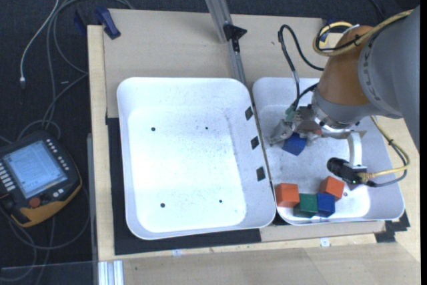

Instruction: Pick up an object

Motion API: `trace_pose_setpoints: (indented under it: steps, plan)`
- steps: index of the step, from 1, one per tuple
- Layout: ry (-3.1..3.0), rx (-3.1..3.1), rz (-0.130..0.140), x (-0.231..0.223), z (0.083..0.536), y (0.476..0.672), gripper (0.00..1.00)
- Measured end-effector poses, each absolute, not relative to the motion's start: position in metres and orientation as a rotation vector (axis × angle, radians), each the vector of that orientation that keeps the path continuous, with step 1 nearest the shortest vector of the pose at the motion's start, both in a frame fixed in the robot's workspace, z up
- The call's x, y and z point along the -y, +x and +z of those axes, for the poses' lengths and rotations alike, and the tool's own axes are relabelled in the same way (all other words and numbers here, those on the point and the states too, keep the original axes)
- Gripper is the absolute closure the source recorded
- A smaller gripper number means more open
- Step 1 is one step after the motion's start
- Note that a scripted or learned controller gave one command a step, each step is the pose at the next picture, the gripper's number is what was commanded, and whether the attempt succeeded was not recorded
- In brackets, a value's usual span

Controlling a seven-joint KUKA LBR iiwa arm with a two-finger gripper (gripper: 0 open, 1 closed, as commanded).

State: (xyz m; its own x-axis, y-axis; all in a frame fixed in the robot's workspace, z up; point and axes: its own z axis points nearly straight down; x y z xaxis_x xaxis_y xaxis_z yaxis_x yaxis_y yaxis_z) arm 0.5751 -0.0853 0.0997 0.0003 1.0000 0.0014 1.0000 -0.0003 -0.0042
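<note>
My gripper (288, 132) is low in the right bin (380, 143), near its left wall, at the end of the grey arm with the orange band (343, 77). A blue block (294, 145) lies tilted right at the gripper's tip, touching it or just under it; the view does not settle whether it is gripped. Along the bin's front edge sit an orange block (287, 194), a green block (307, 203), a second blue block (325, 204) and another orange block (333, 187).
The left bin (180, 157) lies beside the right one, with small black clips (253, 142) along the shared wall. A metal pole (217, 3) slants up from the back of the bench. Black cables (290, 57) loop near the arm.
</note>
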Motion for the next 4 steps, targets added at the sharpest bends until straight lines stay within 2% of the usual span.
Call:
trace_pose_setpoints:
  steps: [1,2,3,4]
  plan:
    - [-2.219,2.220,-0.001,0.085,0.110,0.576,1.00]
    - [-2.222,2.229,-0.009,0.067,0.204,0.559,1.00]
    - [-2.208,2.226,0.000,-0.002,0.199,0.545,1.00]
    - [-2.210,2.224,0.002,-0.050,0.199,0.525,1.00]
